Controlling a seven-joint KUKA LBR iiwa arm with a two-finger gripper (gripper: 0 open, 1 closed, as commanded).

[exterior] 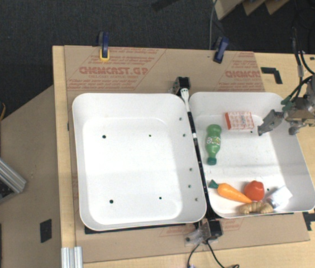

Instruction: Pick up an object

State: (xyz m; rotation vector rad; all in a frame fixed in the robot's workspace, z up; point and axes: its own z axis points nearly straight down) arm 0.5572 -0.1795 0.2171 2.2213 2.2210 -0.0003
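Bottle (212, 143) lies by the box (239, 120); carrot (231, 192) and tomato (254, 190) nearer; hand (280, 123) spread, holding nothing.

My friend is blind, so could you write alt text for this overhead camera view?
A robot arm's gripper reaches from the right over the right white bin, near a small red-and-white box. That bin also holds a green bottle, a toy carrot and a red tomato.
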